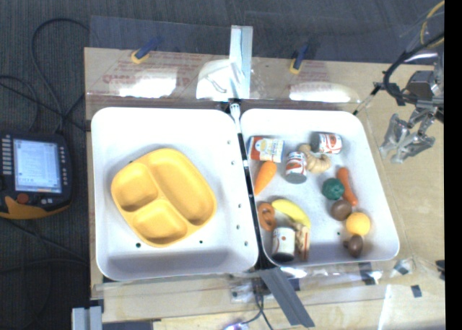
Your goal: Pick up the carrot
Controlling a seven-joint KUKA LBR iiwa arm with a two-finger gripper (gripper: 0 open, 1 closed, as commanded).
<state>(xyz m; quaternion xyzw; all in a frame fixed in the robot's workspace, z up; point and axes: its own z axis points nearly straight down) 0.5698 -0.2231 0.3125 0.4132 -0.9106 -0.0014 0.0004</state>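
I see gripper (408, 139) at right of frame, outside right bin (375, 177), fingers spread, holding nothing. Carrot (265, 175) lies at bin's left side, below red-white can (266, 149).

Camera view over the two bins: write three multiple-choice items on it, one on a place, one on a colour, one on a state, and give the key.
1. Where does the carrot lie?
A. in the right bin, beside the wall between the bins
B. on the tray
C. on the bench outside the bins

2. What colour is the divided tray in the left bin?
A. blue
B. yellow
C. red

3. Where is the claw?
A. closed on the carrot
B. pressed into the tray
C. outside the right bin, off its right side, touching no item

Key: 1 A, the carrot sits against the right bin's left wall. 2 B, the tray is plainly yellow. 3 C, the claw hangs beyond the bin's right rim, apart from the carrot.
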